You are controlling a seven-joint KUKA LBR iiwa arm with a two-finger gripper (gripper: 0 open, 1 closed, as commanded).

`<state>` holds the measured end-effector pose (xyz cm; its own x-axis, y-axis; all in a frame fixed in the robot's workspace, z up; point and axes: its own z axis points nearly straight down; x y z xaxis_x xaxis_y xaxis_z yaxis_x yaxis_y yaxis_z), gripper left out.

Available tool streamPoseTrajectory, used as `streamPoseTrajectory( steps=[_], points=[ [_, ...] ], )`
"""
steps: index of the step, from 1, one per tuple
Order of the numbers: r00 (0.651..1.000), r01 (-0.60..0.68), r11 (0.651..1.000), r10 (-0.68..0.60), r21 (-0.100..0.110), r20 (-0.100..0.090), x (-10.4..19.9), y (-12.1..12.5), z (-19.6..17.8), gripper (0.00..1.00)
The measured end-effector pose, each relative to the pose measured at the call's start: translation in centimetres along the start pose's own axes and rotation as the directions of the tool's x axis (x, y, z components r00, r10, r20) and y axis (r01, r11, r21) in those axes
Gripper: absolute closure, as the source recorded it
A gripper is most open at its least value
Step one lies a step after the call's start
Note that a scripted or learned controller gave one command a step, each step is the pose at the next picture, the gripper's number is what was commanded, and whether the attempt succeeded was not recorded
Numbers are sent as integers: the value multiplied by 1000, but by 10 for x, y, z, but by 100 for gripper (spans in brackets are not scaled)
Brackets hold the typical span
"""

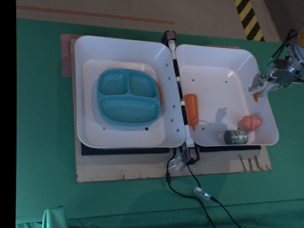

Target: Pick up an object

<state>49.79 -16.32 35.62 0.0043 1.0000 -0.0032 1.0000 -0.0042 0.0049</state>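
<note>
— We see two white bins (214, 136) on a green cloth (42, 127); which colours lie inside?
— In the left one we find a teal divided plate (127, 97). In the right we note an orange bottle (191, 109), a pink toy (250, 122) and a dark can with a green label (236, 137).
— And beyond?
— We spot yellow-and-black hazard stripes (247, 9) and a red floor line (95, 14).

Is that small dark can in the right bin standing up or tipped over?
Tipped over: the can lies on its side by the near wall, its round end facing left.
</note>
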Motion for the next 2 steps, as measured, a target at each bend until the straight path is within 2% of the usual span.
streamPoseTrajectory(
  steps=[1,2],
  points=[
    [1000,1,1000,-1,-1,-1,40,21,-3,100],
    [1000,1,1000,-1,-1,-1,79,24,-11,100]
  ],
)
